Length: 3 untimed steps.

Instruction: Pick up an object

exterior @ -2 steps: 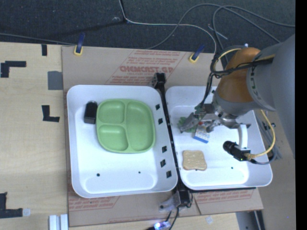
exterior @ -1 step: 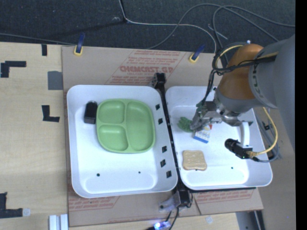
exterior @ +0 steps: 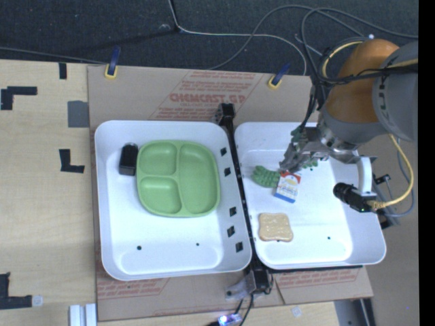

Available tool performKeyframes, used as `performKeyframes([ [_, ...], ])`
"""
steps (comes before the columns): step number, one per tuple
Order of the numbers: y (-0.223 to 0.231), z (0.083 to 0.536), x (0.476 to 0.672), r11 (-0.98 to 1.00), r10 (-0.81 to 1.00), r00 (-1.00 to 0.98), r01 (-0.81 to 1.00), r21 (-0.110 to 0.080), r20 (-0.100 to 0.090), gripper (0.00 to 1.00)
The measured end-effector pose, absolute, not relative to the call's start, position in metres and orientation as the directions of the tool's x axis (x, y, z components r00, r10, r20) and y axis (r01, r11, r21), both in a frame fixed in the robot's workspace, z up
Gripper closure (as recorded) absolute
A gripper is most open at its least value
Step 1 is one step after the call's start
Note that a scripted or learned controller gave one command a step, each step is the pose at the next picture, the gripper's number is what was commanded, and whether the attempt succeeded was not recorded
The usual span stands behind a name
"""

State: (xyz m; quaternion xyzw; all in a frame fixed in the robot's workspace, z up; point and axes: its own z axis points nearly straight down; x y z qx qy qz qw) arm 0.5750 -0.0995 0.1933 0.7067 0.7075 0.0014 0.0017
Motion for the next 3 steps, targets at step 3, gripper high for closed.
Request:
performKeyframes([
  [3, 0.010, 0.230, 0.545, 0.006, 1.000, -0.006, 1.000, -0.004, 0.001, 1.00],
])
